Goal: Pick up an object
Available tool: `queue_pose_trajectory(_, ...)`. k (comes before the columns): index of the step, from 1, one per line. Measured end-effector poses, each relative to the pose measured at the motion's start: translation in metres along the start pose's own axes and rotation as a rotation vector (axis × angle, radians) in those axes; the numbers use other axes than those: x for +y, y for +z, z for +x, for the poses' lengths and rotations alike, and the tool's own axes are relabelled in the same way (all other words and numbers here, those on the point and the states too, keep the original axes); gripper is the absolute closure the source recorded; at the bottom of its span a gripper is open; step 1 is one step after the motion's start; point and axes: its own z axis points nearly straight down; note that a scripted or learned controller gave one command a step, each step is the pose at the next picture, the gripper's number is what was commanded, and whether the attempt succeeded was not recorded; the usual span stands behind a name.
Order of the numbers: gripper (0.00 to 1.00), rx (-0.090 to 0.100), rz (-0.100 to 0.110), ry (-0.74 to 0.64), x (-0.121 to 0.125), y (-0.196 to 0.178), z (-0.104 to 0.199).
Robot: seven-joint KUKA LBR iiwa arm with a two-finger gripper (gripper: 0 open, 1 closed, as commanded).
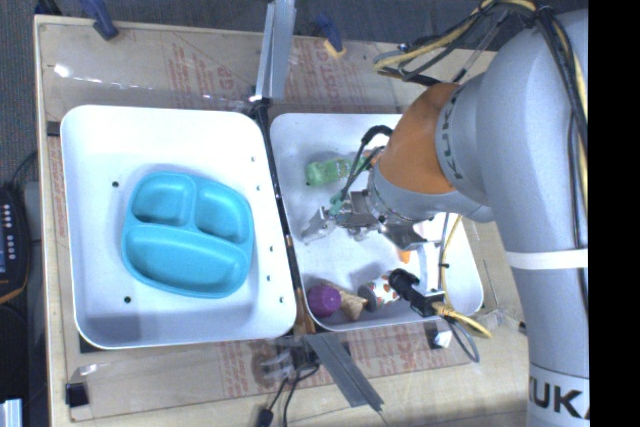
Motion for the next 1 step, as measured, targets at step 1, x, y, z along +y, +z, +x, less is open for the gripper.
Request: queue_pose_trajectory(1,0.00,0.000,0.000,-0.002,-0.0578,0.0001,0.0135)
